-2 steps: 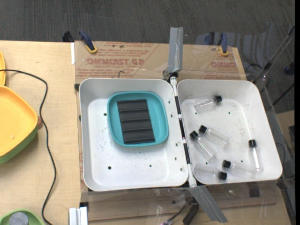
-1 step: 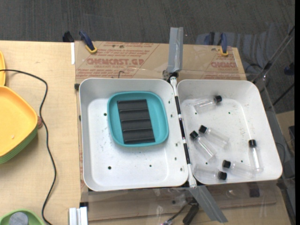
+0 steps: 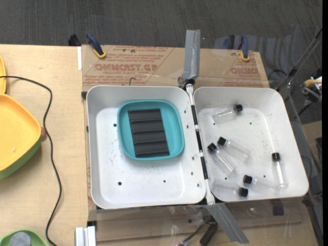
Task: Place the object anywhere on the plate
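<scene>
The objects, six clear vials [image 3: 227, 113] with black caps, lie scattered in the right bin [image 3: 287, 111], their see-through bodies hard to make out against the white floor. In the left bin [image 3: 102, 178] sits the teal plate [image 3: 177, 132] with a dark ribbed block [image 3: 148, 132] on it. On the counter [image 3: 61, 137] at left, yellow dishes [image 3: 18, 132] are cut off by the frame edge, beside a black cable [image 3: 51, 152].

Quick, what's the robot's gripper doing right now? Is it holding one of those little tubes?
Gripper: cannot be told from this camera view. Clear vials lie loose in the right bin; the teal plate sits in the left bin.
</scene>
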`<state>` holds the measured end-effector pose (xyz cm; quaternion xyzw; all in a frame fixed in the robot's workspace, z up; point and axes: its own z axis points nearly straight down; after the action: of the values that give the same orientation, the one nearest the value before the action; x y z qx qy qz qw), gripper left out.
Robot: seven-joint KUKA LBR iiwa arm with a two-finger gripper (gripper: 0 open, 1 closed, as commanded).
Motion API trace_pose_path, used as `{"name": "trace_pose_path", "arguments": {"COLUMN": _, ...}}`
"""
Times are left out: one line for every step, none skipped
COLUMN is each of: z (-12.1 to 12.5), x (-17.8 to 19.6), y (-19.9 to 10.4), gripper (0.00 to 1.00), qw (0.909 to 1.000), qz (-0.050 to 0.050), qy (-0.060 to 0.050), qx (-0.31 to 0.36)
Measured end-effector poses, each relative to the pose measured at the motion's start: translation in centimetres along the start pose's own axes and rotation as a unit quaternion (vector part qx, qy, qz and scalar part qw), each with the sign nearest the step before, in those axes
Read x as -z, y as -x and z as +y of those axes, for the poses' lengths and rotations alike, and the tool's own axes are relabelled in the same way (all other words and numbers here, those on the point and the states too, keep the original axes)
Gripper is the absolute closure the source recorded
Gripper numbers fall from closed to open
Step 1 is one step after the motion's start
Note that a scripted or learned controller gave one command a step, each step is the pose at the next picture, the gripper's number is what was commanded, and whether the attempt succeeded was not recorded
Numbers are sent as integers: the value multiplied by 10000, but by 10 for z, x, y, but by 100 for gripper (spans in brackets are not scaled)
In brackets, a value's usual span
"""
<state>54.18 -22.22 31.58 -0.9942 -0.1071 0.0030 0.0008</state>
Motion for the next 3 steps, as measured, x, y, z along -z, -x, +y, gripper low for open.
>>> {"name": "trace_pose_path", "arguments": {"z": 6, "x": 111, "y": -30, "gripper": 0, "qw": 9989, "qz": 4, "qy": 7, "qx": 460}}
{"name": "trace_pose_path", "arguments": {"z": -1, "x": 124, "y": 6, "gripper": 0, "qw": 10000, "qz": 1, "qy": 2, "qx": -55}}
{"name": "trace_pose_path", "arguments": {"z": 17, "x": 123, "y": -78, "gripper": 0, "qw": 10000, "qz": -7, "qy": 4, "qx": -54}}
